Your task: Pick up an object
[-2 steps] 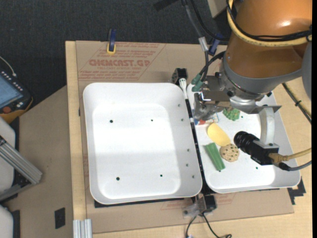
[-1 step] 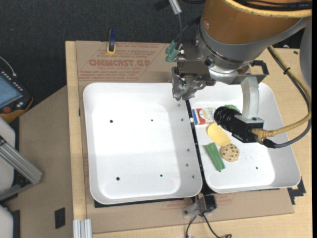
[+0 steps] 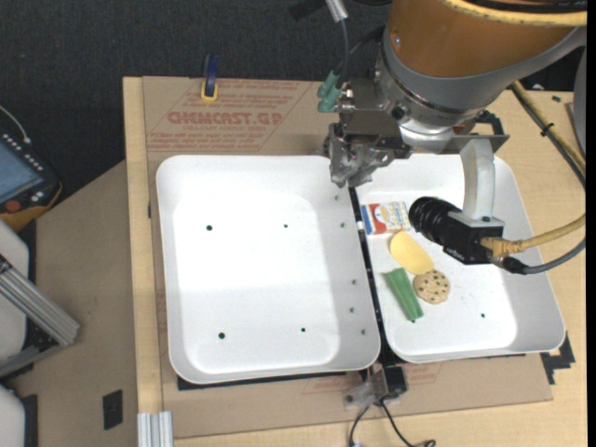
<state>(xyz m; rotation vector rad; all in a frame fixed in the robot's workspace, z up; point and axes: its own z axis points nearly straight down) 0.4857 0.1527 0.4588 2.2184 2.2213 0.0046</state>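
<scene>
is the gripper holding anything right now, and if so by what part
Cannot be told: the gripper hangs at the bins' shared edge, and nothing visibly sits in it.

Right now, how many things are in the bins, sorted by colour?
Yellow: 1, the yellow lemon-shaped toy
Green: 1, the green stick
Tan: 1, the cookie
Red, white and blue: 1, the small carton
Total: 4, all in the right bin.

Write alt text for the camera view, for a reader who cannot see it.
A grey and orange robot arm reaches in over two shallow white bins, its gripper above their shared edge. The right bin holds a yellow piece, a green stick, a round cookie and a red, white and blue packet.
</scene>
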